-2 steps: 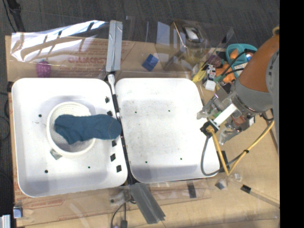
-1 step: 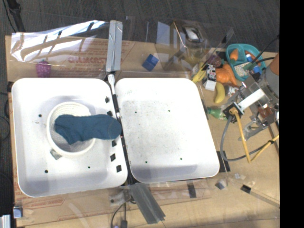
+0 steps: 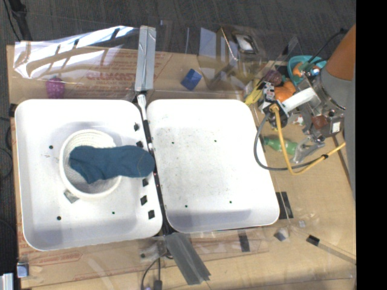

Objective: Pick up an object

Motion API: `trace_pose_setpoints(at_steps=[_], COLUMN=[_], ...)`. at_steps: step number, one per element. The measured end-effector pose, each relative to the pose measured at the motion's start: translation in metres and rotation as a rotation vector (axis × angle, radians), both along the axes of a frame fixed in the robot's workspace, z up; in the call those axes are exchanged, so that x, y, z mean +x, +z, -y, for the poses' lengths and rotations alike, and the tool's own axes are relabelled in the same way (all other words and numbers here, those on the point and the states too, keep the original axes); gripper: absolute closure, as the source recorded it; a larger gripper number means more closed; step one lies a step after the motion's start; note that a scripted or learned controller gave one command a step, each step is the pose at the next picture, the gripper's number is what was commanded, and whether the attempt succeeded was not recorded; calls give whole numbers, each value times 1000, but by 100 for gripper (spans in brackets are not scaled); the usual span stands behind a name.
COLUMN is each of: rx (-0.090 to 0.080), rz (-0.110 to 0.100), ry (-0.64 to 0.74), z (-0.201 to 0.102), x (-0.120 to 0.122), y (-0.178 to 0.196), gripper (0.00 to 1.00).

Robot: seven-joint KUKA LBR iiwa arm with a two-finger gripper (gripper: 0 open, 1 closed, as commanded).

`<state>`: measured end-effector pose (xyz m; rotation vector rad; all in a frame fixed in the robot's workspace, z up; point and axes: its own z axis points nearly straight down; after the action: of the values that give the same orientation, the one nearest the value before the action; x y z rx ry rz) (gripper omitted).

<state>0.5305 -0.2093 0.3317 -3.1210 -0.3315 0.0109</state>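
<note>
Under blue sock (image 3: 112, 162), half-hidden tape roll (image 3: 91, 189)

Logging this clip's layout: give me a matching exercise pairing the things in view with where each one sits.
Things:
1. blue cloth
2. white tape roll
3. small blue block
4. purple object

Places:
A. on the bench behind the right bin
B. draped over the roll in the left bin
C. on the bench behind the left bin
D. on the left bin's floor, under the cloth

Pairs: 1-B, 2-D, 3-A, 4-C

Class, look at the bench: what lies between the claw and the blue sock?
In the camera view, the right bin lies between the claw and the blue sock, which sits on a white roll of tape in the left bin.
</note>
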Motion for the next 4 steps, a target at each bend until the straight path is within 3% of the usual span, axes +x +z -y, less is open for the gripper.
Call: trace_pose_setpoints(at_steps=[1,2,3,4], rx=[0,1,5,1], rz=[-1,-2,-9,2], ry=[-1,-4,7,101], z=[-27,1,-1,1], x=[66,31,31,50], y=[20,-74,-67,36], gripper=[0,0,100,100])
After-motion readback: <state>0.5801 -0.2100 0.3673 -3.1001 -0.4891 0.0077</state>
